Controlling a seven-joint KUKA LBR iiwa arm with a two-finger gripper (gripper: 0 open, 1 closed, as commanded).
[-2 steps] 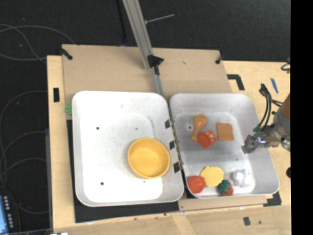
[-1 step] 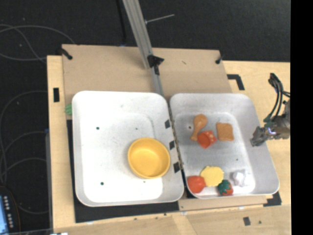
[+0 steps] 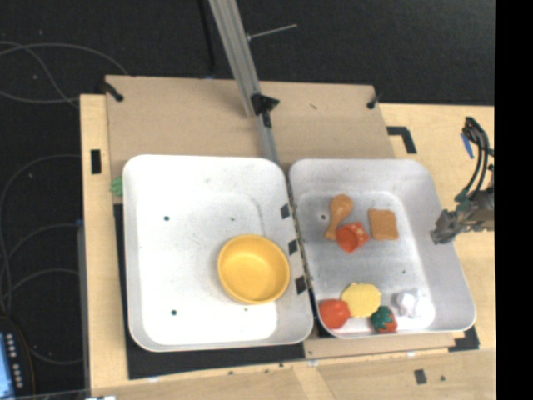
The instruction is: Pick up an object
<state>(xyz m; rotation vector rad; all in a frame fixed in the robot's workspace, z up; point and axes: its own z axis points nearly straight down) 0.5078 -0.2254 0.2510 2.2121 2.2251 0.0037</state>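
Black floor surrounds a tan worktop on which two white bins are set side by side. In the right bin, a drumstick, red piece and toast slice are clustered; a yellow piece and tomato lie nearer. A yellow bowl sits in the left bin. The jaws are seen just right of the right bin's edge; their state cannot be told.
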